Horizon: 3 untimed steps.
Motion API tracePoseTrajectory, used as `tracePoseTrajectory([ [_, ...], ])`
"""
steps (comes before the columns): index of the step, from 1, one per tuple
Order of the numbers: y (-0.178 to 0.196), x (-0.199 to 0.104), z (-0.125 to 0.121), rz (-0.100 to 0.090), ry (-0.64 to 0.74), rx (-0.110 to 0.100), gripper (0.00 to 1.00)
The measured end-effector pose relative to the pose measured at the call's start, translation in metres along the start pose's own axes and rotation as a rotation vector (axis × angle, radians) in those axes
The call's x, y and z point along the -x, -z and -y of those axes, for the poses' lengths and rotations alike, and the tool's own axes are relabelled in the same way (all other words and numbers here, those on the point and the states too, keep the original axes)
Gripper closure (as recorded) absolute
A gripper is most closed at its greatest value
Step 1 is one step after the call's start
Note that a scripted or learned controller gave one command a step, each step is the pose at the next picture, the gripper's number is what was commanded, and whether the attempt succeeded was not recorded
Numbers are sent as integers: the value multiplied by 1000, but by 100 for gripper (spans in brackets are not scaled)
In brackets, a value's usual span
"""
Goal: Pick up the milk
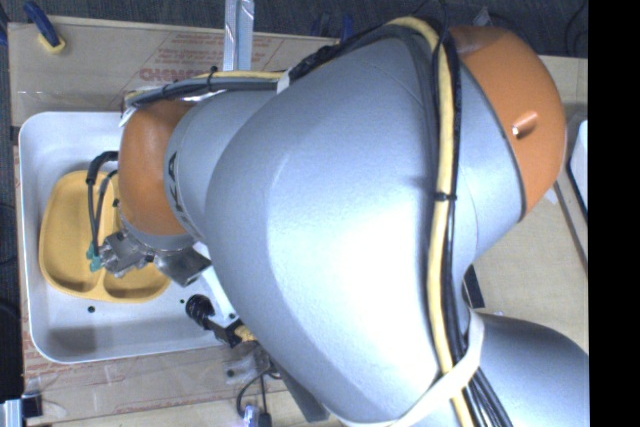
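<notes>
The grey arm (340, 215) covers most of the camera view and reaches down into the left white bin (40, 335). Its orange wrist band (150, 170) and the gripper mount (125, 255) hang over a yellow object (62, 235) lying in that bin. The arm hides the fingertips. No milk carton can be made out; the arm hides much of the bin.
A brown bench surface (110, 45) runs behind the bin, with a blue clamp (42, 23) at the far left and a metal post (238, 30) at the back. Black cables (205, 313) hang near the bin's front edge.
</notes>
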State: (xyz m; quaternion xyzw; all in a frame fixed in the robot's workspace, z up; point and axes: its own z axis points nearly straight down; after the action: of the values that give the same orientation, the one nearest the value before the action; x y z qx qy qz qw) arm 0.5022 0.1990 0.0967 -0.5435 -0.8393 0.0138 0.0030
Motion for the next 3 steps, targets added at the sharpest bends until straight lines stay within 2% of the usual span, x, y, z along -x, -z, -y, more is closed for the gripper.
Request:
tracePoseTrajectory([
  [1,-6,25,40,-15,-201,24,100],
  [2,-5,-18,21,-12,-457,21,100],
  [3,151,-28,21,-17,-495,19,100],
])
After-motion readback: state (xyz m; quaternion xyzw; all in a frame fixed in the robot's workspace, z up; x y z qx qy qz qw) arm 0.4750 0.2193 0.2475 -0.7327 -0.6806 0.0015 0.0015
